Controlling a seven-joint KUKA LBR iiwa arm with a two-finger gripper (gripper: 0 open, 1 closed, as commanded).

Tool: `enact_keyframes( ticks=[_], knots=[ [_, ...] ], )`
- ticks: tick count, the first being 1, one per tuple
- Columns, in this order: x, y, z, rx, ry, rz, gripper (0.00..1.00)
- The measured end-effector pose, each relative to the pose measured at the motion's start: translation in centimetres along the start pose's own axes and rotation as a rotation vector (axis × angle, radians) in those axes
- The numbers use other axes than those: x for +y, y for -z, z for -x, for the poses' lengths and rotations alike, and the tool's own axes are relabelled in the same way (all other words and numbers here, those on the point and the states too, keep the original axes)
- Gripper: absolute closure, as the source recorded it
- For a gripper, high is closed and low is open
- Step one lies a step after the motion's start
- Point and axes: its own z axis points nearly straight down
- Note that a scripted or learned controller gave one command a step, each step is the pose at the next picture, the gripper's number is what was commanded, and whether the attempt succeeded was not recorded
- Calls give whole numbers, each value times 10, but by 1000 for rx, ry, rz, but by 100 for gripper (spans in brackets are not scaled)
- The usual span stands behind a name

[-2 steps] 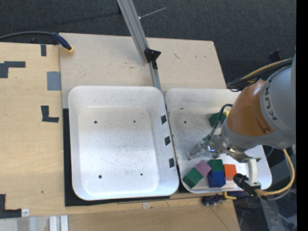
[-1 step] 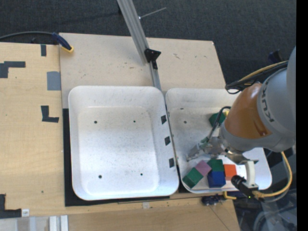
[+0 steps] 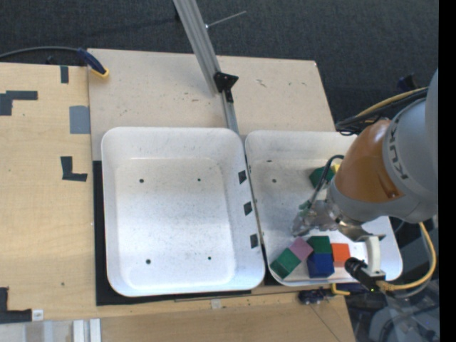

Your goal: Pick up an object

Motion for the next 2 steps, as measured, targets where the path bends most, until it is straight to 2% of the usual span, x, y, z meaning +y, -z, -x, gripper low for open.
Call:
enact_keyframes(
  ticks=[1, 2],
  knots=[
    [9, 59, 1, -3, 1, 9, 100],
    [9, 102, 0, -2, 0, 8, 100]
  ],
)
